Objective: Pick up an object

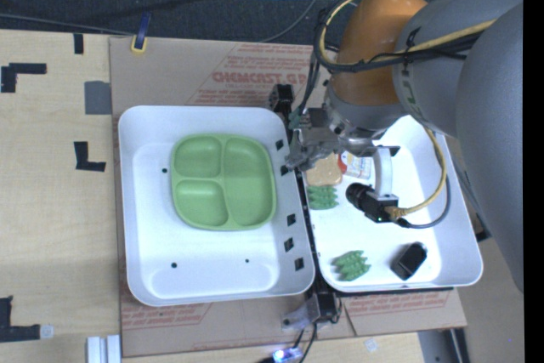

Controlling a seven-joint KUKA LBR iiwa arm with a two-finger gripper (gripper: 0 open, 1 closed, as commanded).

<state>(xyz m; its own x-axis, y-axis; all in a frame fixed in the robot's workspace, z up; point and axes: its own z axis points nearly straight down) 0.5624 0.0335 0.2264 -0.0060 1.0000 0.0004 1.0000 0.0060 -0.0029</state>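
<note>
The gripper (319, 155) is lowered over a tan object (324, 174) in the right bin (442, 268). Finger opening and grasp cannot be determined. Lift remains to be done.

Red printed lettering runs across the far part of the flat brown cardboard sheet (223, 68) under the two white bins. The largest line seems to begin "CHEMCAST", with the end hidden behind the arm; smaller red lines above and below it are too blurred to read. More faint red print shows along the near edge of the same sheet, illegible. Nothing else carries readable text, numbers or signs.
</note>
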